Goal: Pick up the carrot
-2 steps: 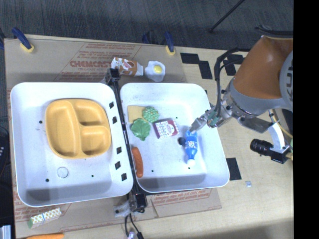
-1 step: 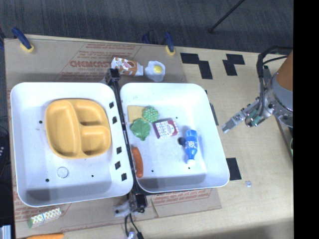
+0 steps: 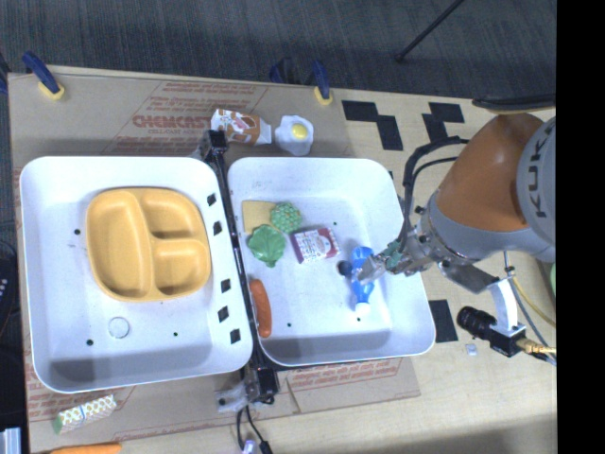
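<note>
The carrot (image 3: 261, 307) is a small orange stick lying lengthwise against the left wall of the right bin (image 3: 402, 334), near its front corner. My gripper (image 3: 365, 268) reaches in from the right and hovers low over a blue object (image 3: 361, 288) in the right half of that bin. It is well to the right of the carrot and not touching it. The blue object sits directly under the gripper tip; I cannot tell whether it is gripped.
In the right bin also lie a yellow slab (image 3: 252, 213), two green leafy pieces (image 3: 267, 244), and a red packet (image 3: 314, 244). The left bin (image 3: 47, 282) holds a yellow divided plate (image 3: 148, 242). A small carton (image 3: 236, 126) and toy egg (image 3: 295, 134) sit behind the bins.
</note>
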Available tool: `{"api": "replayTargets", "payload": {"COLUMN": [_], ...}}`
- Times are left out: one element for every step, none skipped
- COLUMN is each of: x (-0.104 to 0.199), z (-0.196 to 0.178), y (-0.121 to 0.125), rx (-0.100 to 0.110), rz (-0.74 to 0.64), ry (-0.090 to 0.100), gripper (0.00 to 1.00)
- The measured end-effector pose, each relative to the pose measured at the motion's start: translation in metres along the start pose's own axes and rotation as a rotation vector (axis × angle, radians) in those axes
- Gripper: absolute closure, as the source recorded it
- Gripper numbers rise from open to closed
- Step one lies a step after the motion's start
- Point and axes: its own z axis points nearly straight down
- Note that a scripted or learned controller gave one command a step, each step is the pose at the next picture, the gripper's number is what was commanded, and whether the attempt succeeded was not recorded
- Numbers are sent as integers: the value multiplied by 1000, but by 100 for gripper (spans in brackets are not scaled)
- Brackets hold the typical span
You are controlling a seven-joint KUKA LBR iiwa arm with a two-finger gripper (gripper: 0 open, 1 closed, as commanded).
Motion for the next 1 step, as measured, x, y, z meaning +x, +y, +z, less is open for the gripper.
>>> {"api": "replayTargets", "payload": {"x": [-43], "z": [-92], "y": [-10], "rx": [-2], "rz": [220], "ry": [-2], "gripper": [100]}}
